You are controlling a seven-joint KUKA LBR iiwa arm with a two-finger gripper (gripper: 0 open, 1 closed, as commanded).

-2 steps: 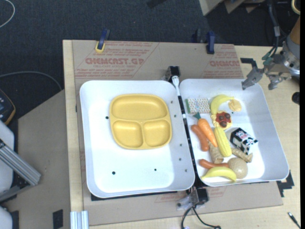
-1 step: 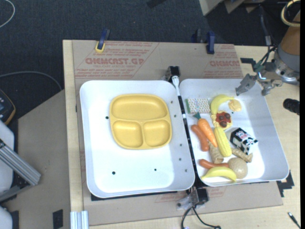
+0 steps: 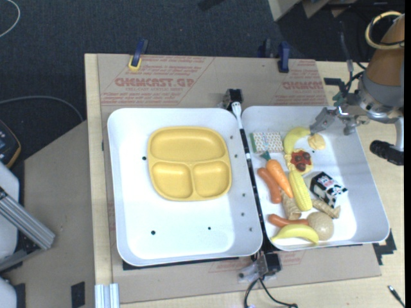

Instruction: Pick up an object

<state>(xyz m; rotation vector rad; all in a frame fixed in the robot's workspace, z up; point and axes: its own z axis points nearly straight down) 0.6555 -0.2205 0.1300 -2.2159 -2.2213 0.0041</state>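
Note:
My gripper (image 3: 334, 123) hangs over the far part of the right bin (image 3: 359, 172), open, with nothing between its fingers. Its left finger (image 3: 320, 120) points down toward a small pale yellow piece (image 3: 316, 142). Toy foods lie in a heap along the bin's left side: a yellow fruit (image 3: 295, 136), a white checked pack (image 3: 267, 140), a red piece (image 3: 300, 160), two orange carrots (image 3: 276, 179), a corn cob (image 3: 300, 191), a black-and-white toy (image 3: 323, 186), a tan round piece (image 3: 320, 226) and a banana (image 3: 295, 235).
The left bin (image 3: 128, 204) holds a yellow divided plate (image 3: 189, 162). A raised rim (image 3: 246, 165) separates the two bins. The arm's orange band (image 3: 388, 64) stands at the far right edge. The right bin's right half is bare white floor.

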